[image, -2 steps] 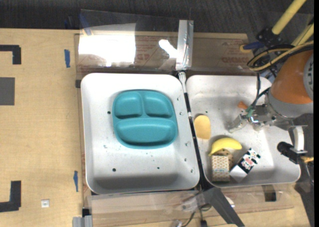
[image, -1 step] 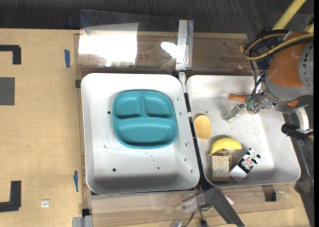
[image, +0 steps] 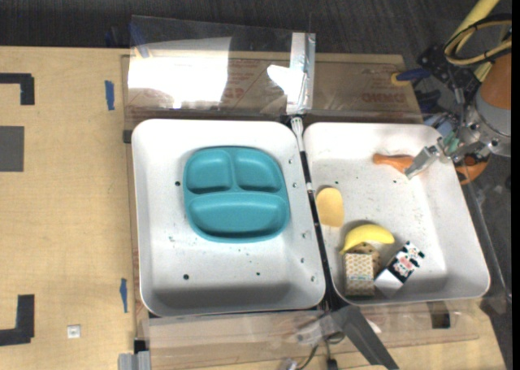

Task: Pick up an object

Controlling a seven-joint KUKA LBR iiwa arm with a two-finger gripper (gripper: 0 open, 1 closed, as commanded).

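The tool [image: 424,160] hangs over the upper right corner of the right bin [image: 455,230], its thin metal tip pointing down and left; whether it is spread or pressed together I cannot tell, and nothing shows in its grip. Just left of the tip lies an orange piece [image: 392,161] on the bin floor, close to touching it. The arm [image: 496,104] comes in from the right edge, with yellow and black cables [image: 479,23] looped above it.

Lower in that bin, well apart from the tool, sits a cluster: a pale yellow oval [image: 330,206] near the left wall, a banana [image: 367,237] below it, a tan box [image: 360,272] touching the banana's underside, and a small black-and-white carton [image: 402,264] just beside it (tilted on its side).

The left bin [image: 154,214] holds a teal divided plate [image: 236,193], lying flat with three compartments.

Both bins rest on a light wood surface [image: 57,222] marked with black and blue tape. A clear plastic sheet [image: 219,76] stands behind the bins; dark floor lies beyond.
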